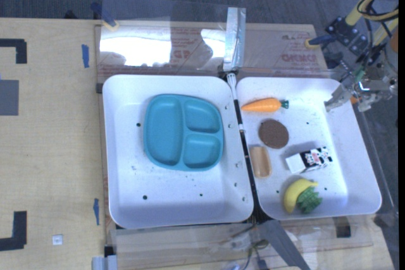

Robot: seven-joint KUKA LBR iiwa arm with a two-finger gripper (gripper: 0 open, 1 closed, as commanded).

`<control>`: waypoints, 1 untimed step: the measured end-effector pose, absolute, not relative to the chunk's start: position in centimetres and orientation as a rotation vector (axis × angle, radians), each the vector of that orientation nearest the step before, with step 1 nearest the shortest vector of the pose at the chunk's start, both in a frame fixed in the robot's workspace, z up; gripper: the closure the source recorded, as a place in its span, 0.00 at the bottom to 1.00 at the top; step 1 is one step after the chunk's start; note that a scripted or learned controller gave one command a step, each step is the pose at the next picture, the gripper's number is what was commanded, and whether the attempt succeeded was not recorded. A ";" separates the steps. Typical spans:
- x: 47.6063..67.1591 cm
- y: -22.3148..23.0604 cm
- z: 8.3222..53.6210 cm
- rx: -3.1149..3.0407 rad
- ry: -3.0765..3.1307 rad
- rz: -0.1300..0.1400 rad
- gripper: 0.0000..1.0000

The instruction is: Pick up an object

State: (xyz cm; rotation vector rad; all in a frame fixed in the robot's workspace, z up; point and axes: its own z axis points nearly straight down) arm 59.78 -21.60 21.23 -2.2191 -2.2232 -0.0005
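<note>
**Inspector:** Camera view, taken from above the desk [50,136]. You have two white bins side by side. The left bin [123,193] carries a teal divided tray [183,131]. The right bin [361,186] carries the candidates for picking: a toy carrot [262,105] near the back wall, a round brown disc [273,133] just below it, a tan bread-like piece [260,161] close to the bin's left wall, a small black-and-white toy [310,159] towards the middle, and a yellow banana [295,191] touching a green leafy piece [309,200] at the front.

**Operator:** Where does my gripper stand?

**Inspector:** Your gripper [345,93] sits over the right bin's back right corner, well apart from every item. I cannot tell how it is set: the tip is too small and cluttered with cabling. Nothing is visible in it.

**Operator:** So which step am I on?

**Inspector:** In my judgement, the approach. No object is lifted; all lie on the bin floor. Your next move calls for choosing one target and travelling inward over it. The black-and-white toy is nearest and stands apart from its neighbours. The banana touches the green piece, so a descent there risks disturbing both.
</note>
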 end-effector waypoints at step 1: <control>55.4 -19.2 9.4 -2.454 -1.950 0.006 0.00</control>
